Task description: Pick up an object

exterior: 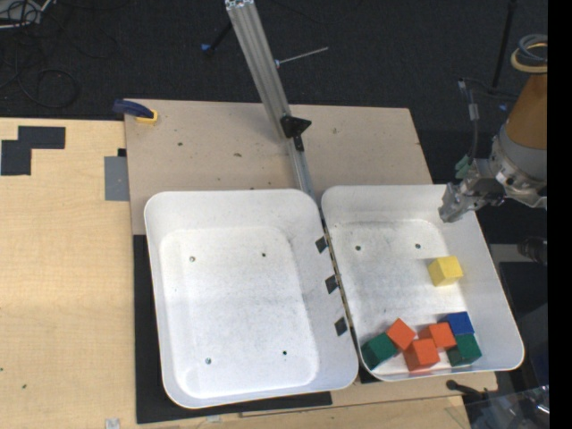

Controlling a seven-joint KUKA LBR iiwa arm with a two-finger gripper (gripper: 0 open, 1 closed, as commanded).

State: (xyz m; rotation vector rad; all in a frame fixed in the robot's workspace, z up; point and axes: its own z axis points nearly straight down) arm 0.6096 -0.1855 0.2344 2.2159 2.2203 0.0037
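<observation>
Hovering at the far right rim of the right bin point(500, 266), the gripper point(451, 206) is seen carrying nothing; the jaws' state cannot be told. The yellow cube point(445, 270) lies near it, below; nothing is picked yet.

hand point(450, 206) over right bin point(506, 304) corner | yellow block point(445, 271) near

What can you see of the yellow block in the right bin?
The yellow block is a small cube, matte, plain yellow, looking like painted wood or foam. It sits flat on the floor of the right bin, turned slightly askew to the bin's walls, in the right half near the right wall. It stands alone: nothing touches it, and the cluster of orange, green and blue blocks lies apart toward the near edge. The hand is up by the far rim, not on it.
</observation>
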